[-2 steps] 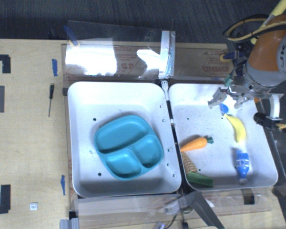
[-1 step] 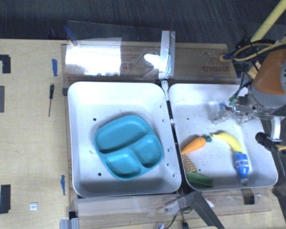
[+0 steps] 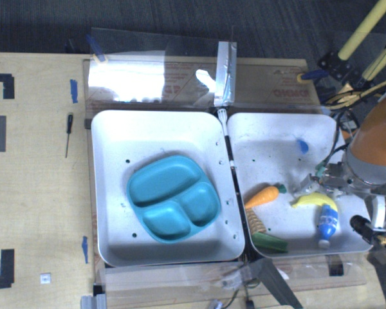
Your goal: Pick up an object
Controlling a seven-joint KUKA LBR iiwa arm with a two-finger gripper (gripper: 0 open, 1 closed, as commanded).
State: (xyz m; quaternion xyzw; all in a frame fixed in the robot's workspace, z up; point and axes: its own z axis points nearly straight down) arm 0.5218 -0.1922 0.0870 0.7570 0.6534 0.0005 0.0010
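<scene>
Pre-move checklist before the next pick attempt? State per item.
1. Gripper over the right bin: ok.
2. Object between the fingers: cannot tell.
3. Nearest target, banana, lying unobstructed beside the gripper: ok.
4. Bottle touching the banana, may get nudged: not ok.
5. Carrot apart from the banana: ok.
6. Blue tray in the left bin, out of the way: ok.

Two white bins side by side on a bench. In the left bin [image 3: 109, 134], a blue divided plate [image 3: 173, 197]. In the right bin [image 3: 264, 131]: carrot [image 3: 262, 196] near the divider, banana [image 3: 313, 201] to its right, blue-and-white bottle [image 3: 327, 223] just below the banana, green piece [image 3: 269, 241] below the carrot. Gripper [image 3: 316, 177] just above the banana, fingers unclear.
</scene>
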